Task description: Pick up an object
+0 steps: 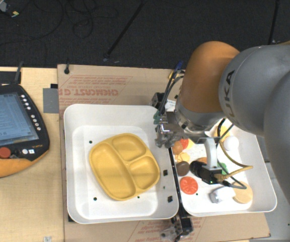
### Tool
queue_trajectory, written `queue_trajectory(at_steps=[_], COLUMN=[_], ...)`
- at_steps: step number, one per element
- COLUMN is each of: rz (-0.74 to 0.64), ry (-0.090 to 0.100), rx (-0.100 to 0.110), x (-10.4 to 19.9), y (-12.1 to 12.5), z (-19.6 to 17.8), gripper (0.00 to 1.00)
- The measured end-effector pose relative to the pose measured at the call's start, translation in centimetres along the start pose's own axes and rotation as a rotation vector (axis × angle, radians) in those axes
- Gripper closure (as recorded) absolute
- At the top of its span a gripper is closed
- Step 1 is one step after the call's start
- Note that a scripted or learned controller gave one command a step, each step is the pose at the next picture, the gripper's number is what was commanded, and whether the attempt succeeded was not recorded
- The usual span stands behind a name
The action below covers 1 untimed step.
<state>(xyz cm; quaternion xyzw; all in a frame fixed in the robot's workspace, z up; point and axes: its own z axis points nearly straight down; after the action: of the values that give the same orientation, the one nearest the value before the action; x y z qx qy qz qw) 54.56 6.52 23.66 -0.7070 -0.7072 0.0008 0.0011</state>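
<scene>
Grey arm with the orange band (245, 84) is looming nearest, over the right white bin (266, 205). Gripper (164, 135) is hanging at its left wall; I'm not making out whether it's wide or closed. Red round disc (189, 185) and small brown ball (184, 168) are lying in the bin, and the pick is probably not yet made.

The arm (256, 84) hides the right bin's (264, 188) far half (left edge crops the pendant (9, 130)).

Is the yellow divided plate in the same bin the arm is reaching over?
No, the yellow divided plate lies in the view's left bin; the arm hangs over the right bin.
</scene>
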Motion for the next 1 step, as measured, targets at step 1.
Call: queue_trajectory(at_steps=[1], rz=[-0.004], ry=[-0.001], rx=[0.003], x=[0.46], y=[0.4], z=[1.86], gripper=[1.0])
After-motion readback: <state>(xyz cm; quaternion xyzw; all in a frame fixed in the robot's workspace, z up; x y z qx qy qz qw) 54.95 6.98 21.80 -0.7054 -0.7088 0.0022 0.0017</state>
